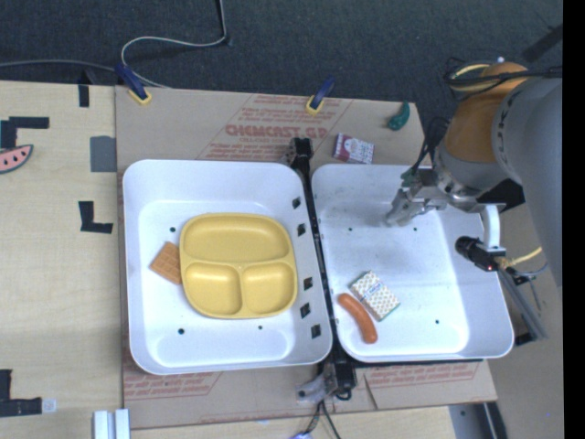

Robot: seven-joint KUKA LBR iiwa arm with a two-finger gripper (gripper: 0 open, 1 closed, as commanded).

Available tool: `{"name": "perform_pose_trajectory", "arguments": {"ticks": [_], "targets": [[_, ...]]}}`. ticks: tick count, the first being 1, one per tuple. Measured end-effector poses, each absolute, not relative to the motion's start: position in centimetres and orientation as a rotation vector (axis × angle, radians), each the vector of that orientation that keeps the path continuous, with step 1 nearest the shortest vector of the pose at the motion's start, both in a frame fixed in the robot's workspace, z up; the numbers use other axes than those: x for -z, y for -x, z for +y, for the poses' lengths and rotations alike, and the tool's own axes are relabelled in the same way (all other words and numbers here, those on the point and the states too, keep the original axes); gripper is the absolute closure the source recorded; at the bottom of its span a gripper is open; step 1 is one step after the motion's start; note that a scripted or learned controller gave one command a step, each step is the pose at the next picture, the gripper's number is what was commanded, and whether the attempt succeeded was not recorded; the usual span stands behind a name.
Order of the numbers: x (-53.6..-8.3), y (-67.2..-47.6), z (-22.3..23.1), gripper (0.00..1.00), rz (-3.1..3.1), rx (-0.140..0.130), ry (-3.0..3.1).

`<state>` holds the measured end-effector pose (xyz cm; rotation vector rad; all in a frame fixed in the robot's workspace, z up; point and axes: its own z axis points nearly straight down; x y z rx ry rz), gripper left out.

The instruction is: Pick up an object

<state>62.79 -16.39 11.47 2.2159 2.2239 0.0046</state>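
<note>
The gripper (403,207) hangs over the upper part of the right bin (475,341), its fingers close together with nothing between them. The nearest candidates lie toward that bin's front edge: an orange sausage-shaped toy (358,318) and, touching it, a small checkered packet (376,295). The sausage looks light and smooth (probably plastic, so perhaps slippery); a grasp across its narrow middle seems best. The packet looks flat and hard to pinch. A yellow divided tray (239,263) fills the left bin (146,337).

Dark carpet (302,16) lies beyond a pale wooden bench (55,273) topped with cardboard (238,131)
</note>
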Motion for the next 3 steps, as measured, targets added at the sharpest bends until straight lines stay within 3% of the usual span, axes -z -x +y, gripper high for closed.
{"name": "perform_pose_trajectory", "arguments": {"ticks": [1,2,3], "targets": [[-11.45,-62.78,-16.4,0.0,2.224,-0.004,-2.216],[-12.39,-62.8,-16.31,1.0,2.226,-0.006,-2.216],[-12.38,-62.79,-16.32,0.0,2.226,-0.006,-2.216]]}}
